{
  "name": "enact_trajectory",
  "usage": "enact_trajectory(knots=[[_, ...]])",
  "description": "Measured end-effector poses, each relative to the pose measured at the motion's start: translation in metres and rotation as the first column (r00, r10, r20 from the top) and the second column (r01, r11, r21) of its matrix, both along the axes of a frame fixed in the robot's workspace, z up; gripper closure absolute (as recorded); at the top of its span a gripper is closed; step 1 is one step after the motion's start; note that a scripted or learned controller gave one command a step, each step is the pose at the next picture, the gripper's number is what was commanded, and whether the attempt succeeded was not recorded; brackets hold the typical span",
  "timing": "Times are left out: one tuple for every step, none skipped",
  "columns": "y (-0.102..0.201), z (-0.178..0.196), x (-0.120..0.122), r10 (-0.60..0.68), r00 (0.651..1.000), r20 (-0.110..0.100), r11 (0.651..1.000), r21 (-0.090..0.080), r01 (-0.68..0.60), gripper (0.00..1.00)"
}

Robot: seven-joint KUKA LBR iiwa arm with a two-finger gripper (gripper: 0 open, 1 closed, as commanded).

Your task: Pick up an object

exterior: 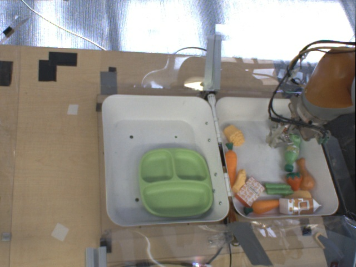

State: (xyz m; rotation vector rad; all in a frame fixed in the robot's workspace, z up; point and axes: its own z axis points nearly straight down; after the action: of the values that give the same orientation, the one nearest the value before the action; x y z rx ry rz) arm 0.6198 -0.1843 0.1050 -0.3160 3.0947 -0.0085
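My gripper [285, 137] hangs low over the back right part of the right bin [261, 124], below the arm's orange band. Directly under it, and partly hidden by it, lies a green bottle-shaped toy [291, 154]; whether the gripper touches it is unclear. Toy food fills the rest of that bin: a yellow corn cob [234, 134], an upright carrot [231, 163], a checkered block [250, 191], a green bean pod [278, 188], a second carrot [264, 206], a white bottle [299, 206] and an orange drumstick [305, 178].
The left bin [128, 121] holds a green divided plate [175, 181] at its front. A grey post [212, 63] stands behind the rim shared by both bins. Black cables [281, 88] loop from the arm over the right bin's back edge.
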Motion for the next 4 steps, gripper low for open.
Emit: enact_trajectory(knots=[[0.000, 0.013, 0.003, 0.001, 1.000, 0.011, 1.000, -0.001, -0.001, 1.00], [0.000, 0.027, 0.006, 0.001, 1.000, 0.024, 1.000, -0.002, -0.001, 1.00], [0.001, 0.027, 0.006, 0.001, 1.000, 0.023, 1.000, -0.002, -0.001, 0.00], [-0.015, -0.016, -0.012, -0.090, 0.996, -0.018, 0.996, 0.002, 0.090, 0.00]])
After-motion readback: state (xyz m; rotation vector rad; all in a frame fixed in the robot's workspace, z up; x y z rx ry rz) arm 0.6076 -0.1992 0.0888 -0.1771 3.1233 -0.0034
